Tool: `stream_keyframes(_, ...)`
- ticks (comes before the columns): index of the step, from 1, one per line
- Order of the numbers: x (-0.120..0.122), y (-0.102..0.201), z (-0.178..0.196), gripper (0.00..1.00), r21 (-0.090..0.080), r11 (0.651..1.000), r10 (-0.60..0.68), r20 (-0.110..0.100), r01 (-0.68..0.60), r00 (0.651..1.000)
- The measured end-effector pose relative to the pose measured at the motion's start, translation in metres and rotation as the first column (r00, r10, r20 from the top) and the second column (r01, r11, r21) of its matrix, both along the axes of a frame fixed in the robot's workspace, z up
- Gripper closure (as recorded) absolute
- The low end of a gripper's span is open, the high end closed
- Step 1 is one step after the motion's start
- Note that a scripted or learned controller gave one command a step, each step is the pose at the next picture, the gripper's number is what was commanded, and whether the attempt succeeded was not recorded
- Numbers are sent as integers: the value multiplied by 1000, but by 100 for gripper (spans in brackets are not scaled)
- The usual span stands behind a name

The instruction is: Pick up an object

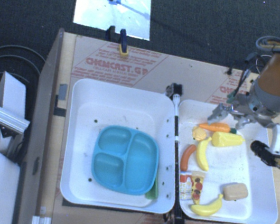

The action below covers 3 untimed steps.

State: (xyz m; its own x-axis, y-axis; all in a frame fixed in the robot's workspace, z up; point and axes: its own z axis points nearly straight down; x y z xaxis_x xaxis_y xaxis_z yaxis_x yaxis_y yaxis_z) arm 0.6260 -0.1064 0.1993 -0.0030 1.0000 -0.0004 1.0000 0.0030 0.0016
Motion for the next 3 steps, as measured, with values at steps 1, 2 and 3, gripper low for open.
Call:
stream_keyframes(1,9,9,-121,0,1,1000,3,-5,-3,1000)
stream_keyframes(2,45,-16,-67,0,-1,1000,2,6,-2,1000)
stream_keyframes(3,26,30,-11,0,2,1000,5,3,-5,1000)
